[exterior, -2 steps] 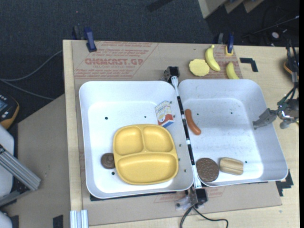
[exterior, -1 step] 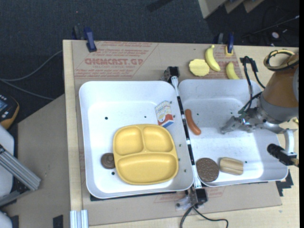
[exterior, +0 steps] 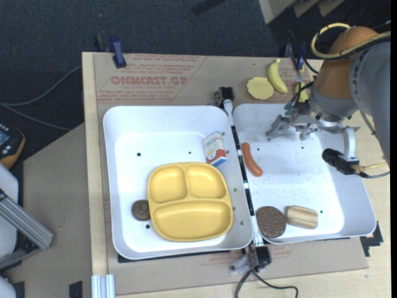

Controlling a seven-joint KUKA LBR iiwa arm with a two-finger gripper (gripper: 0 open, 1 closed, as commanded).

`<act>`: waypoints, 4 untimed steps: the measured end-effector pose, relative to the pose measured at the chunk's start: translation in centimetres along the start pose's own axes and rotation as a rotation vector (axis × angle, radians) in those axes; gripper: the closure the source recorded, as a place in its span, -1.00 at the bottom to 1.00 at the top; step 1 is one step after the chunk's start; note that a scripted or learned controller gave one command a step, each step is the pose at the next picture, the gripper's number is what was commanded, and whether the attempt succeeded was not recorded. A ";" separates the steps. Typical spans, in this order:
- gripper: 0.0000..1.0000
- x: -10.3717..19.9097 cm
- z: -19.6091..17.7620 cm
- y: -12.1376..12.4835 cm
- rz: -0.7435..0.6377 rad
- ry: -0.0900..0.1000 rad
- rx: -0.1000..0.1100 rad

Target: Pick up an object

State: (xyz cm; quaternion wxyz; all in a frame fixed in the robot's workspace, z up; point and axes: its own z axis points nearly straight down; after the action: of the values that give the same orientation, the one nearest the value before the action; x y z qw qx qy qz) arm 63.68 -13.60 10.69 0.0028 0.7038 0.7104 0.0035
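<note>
Sausage [exterior: 251, 159] lies in the right bin [exterior: 353, 210]; the claw [exterior: 291, 128] hovers far-right of it, spread wide, holding nothing; board [exterior: 149, 79] reads "CHEMCAST GP".

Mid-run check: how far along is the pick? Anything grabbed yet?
Nothing looks picked yet. The gripper sits low over the back of the right bin, with no object visible between its fingers. The hot dog, the brown cookie and the bread piece all lie on that bin's floor. Left to do: close on one of them and lift it.
</note>
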 end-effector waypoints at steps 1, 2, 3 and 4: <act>-1.00 -8.3 2.0 2.8 0.011 0.022 0.018; -1.00 -0.1 2.2 3.1 0.002 0.003 0.011; -1.00 10.9 -8.6 1.8 -0.004 0.003 -0.004; -1.00 4.7 -8.6 3.2 0.013 -0.005 0.005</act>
State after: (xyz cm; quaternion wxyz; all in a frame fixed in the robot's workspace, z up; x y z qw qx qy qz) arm 66.71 -8.87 19.34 0.0030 0.7085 0.7058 0.0001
